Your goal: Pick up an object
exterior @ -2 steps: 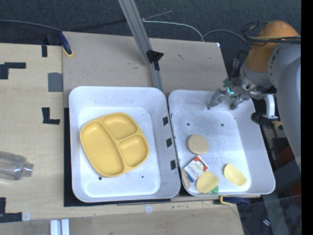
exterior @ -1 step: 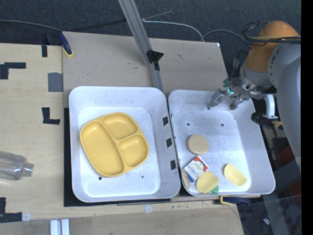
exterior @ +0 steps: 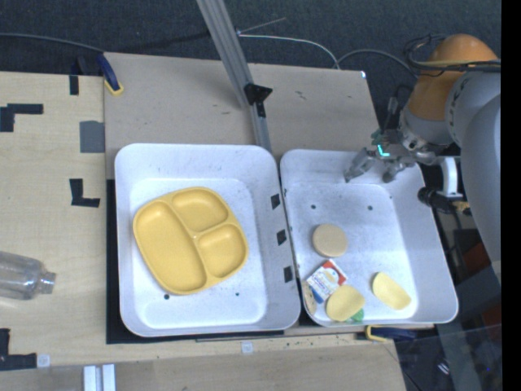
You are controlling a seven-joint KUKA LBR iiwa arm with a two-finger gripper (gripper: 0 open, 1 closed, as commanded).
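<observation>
Your end effector [exterior: 374, 168] hangs open and holding nothing at the right bin's [exterior: 423, 243] far edge — round cookie [exterior: 330, 239] lies mid-bin.

The bulky grey arm [exterior: 482, 137] carries a rounded orange band [exterior: 456, 55] above the wrist, with thin dark cables looping beside it. Its small metallic grey claw [exterior: 373, 169] bears a tiny teal-green light near its base.

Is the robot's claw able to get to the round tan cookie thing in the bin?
Probably yes. The gripper hangs open over the far edge of the right bin, and the round tan disc lies by itself on the bin floor with bare floor between them.
</observation>
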